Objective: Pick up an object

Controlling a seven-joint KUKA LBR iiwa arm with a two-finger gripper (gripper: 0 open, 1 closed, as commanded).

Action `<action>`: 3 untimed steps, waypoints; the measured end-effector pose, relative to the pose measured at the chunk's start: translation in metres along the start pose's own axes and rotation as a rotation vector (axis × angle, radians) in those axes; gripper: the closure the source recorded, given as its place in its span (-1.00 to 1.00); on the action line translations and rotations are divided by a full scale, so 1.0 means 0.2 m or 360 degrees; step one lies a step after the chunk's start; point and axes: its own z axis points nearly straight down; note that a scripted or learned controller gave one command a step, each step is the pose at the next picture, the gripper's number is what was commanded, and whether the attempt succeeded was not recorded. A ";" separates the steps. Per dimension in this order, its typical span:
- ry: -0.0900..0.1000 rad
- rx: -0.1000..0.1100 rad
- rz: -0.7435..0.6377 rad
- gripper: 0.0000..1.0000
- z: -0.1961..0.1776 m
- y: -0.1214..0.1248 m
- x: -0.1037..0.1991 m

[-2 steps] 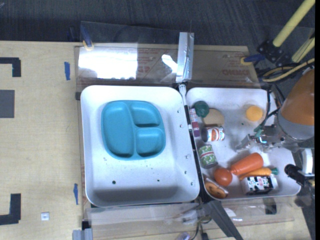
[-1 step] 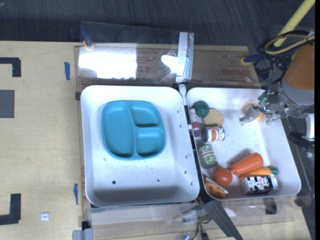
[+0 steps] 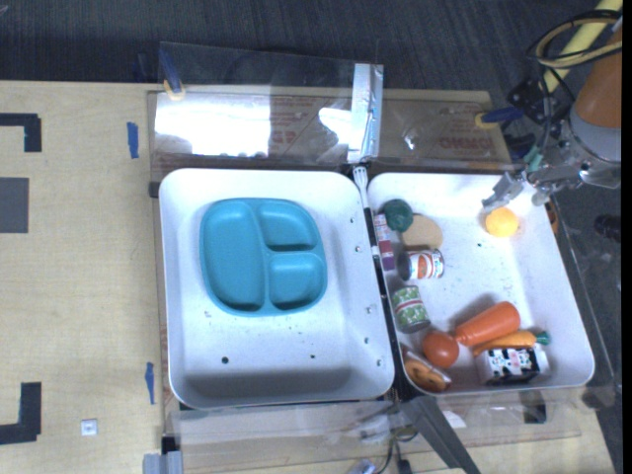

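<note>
While my gripper (image 3: 506,197) hovers just above the yellow ball (image 3: 503,223) near the right bin (image 3: 568,294) wall, I cannot tell its opening. I judge the ball may roll away if nudged off-centre.

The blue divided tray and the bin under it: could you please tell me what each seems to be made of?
The blue tray looks like moulded plastic, matte, with soft rounded compartment edges and even colour. The left bin seems glossy white plastic: rounded rim, light sheen, though the picture leaves it open.
</note>
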 end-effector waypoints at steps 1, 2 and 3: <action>0.0026 0.0010 0.0285 -1.00 0.34 -0.12 -0.01; -0.0001 -0.0001 -0.0042 -1.00 0.06 0.07 -0.06; 0.0035 0.0016 0.0004 -1.00 0.35 0.12 -0.04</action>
